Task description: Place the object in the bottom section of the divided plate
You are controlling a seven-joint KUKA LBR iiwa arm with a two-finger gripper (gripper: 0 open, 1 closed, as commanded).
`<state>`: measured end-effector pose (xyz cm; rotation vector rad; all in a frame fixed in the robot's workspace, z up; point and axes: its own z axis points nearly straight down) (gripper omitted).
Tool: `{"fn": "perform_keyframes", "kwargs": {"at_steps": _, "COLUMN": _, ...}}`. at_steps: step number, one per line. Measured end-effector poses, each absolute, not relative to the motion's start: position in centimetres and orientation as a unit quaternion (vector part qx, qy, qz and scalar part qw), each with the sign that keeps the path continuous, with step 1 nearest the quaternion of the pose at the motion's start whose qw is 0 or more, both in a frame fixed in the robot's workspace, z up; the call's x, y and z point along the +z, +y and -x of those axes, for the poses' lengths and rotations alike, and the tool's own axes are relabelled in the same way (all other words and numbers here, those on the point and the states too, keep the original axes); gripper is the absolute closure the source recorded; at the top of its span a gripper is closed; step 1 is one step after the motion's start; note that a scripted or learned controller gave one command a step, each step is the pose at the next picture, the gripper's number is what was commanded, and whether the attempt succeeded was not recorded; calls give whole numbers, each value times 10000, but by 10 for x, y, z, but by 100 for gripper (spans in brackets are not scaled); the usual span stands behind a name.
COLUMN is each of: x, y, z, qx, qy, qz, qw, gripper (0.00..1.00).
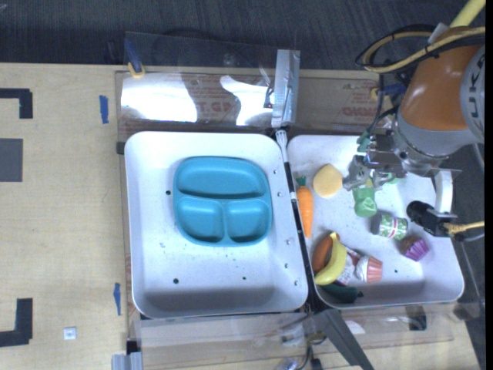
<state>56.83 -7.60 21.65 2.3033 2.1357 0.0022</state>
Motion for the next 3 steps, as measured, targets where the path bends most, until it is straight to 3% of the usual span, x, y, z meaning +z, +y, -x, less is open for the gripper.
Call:
{"fn": "perform_keyframes", "kwargs": {"at_steps": 1, "x": 188, "y": -18, "z": -627, "qx": -1, "qy": 6856, "qz": -7280, "qw": -9, "gripper": 100}}
{"fn": "perform_keyframes", "kwargs": {"at_steps": 2, "x": 190, "y": -20, "z": -628, "qx": 5, "qy": 6849, "qz": -7286, "qw": 5, "gripper": 0}}
{"fn": "perform_keyframes", "kwargs": {"at_steps": 3, "x": 200, "y": -19, "z": -629, "qx": 17, "qy": 6859, "qz": -7277, "qw": 20, "gripper": 100}}
